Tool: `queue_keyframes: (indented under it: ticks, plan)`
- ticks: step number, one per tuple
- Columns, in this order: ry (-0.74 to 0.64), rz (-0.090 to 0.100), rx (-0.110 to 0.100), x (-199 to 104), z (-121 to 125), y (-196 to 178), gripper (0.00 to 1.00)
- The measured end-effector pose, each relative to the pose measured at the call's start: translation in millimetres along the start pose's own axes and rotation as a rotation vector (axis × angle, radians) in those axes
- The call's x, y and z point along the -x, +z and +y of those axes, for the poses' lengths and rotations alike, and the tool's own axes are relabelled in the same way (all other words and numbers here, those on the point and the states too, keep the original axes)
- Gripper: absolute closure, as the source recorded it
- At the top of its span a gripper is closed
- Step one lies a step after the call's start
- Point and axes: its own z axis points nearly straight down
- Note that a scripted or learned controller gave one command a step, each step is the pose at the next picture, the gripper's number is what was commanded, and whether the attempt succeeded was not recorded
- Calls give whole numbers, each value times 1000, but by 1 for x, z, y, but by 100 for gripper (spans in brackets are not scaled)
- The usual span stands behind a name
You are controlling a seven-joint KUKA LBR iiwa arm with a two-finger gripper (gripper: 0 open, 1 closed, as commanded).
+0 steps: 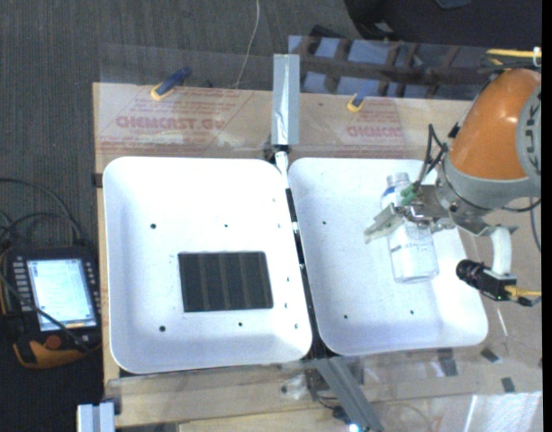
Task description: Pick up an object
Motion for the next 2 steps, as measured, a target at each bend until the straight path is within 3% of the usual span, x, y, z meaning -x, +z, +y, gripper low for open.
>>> queue_keyframes:
  ticks: [1,2]
  plan:
    - [-63,-1,0,-23,-46,6,0]
    - [-124,0,2,14,-39,97,0]
